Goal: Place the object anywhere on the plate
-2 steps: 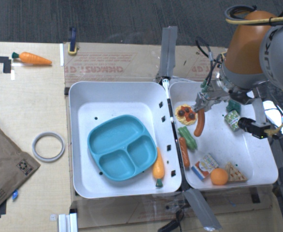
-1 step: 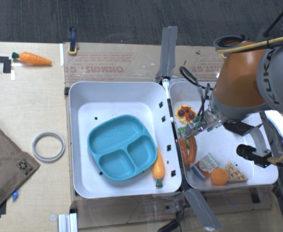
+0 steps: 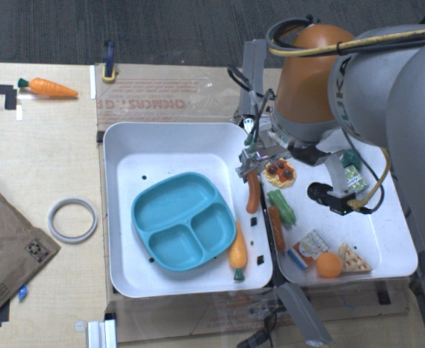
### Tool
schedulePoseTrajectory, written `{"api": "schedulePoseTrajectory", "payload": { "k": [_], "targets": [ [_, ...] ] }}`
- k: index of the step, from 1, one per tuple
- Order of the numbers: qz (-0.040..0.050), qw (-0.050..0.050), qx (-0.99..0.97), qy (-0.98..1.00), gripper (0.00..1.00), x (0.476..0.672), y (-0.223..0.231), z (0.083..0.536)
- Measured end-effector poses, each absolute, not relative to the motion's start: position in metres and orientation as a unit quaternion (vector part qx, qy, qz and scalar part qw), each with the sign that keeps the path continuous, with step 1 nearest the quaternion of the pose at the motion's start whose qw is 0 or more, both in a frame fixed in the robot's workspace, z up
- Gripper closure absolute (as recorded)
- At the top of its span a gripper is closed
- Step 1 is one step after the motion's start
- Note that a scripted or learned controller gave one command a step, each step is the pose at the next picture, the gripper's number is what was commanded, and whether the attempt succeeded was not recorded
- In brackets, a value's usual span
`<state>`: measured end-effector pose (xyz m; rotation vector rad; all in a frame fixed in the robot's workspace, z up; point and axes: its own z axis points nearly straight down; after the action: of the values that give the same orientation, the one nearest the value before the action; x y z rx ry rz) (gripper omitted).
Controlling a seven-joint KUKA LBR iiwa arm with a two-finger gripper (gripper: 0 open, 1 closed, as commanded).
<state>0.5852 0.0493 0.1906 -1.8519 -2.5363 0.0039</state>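
Note:
A blue three-compartment plate [image 3: 183,220] lies in the left bin [image 3: 122,194] with nothing on it. My gripper [image 3: 250,159] hangs over the wall between the two bins, just right of the plate's far corner. A brown sausage [image 3: 253,193] lies along that wall directly below the gripper; whether the gripper holds it is hidden. An orange toy carrot [image 3: 238,249] rests in the left bin against its right wall, touching the plate's right edge.
The right bin [image 3: 397,227] holds a small pizza [image 3: 280,173], a green piece [image 3: 281,207], a red sausage [image 3: 276,227], a carton [image 3: 310,246], an orange [image 3: 329,264] and a wedge [image 3: 354,259]. On the bench to the left lie another carrot [image 3: 49,88], a tape ring [image 3: 72,219] and a cardboard box [image 3: 2,245].

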Motion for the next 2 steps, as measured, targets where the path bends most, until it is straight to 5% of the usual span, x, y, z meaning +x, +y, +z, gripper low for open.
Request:
{"api": "schedulePoseTrajectory", "payload": {
  "k": [1,2],
  "targets": [
    [-0.0069,-0.005,-0.633,-0.774,1.0,0.555,0.118,0.117],
    [-0.0102,-0.012,-0.579,-0.815,1.0,0.496,0.122,0.101]
  ]
}}
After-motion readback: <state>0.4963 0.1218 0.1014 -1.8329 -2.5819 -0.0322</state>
